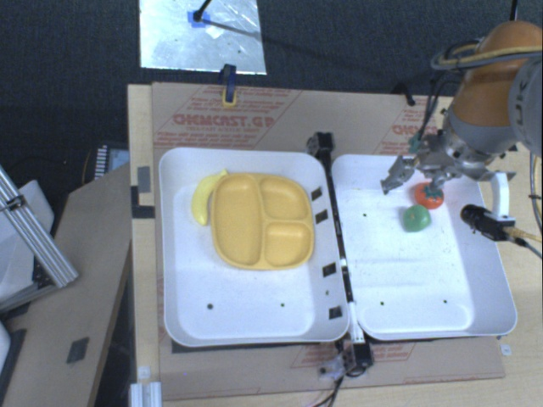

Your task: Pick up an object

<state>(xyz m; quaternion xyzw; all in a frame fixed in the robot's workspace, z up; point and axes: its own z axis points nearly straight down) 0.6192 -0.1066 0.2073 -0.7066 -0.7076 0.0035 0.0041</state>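
Note:
In the right bin (424, 295) lie a small green round object (416, 218) and, just above it, a red-orange object (429, 195). My gripper (422, 176) hangs over the bin's upper right part, directly above the red-orange object. One finger (395, 177) points down to the left, well apart from the other, so the gripper is open. Nothing sits between the fingers.
The left bin (246, 312) holds a yellow divided plate (260, 220) with a yellow banana (202, 198) at its left edge. A black hinge strip (333, 227) separates the bins. A black fitting (484, 220) juts over the right bin's right rim.

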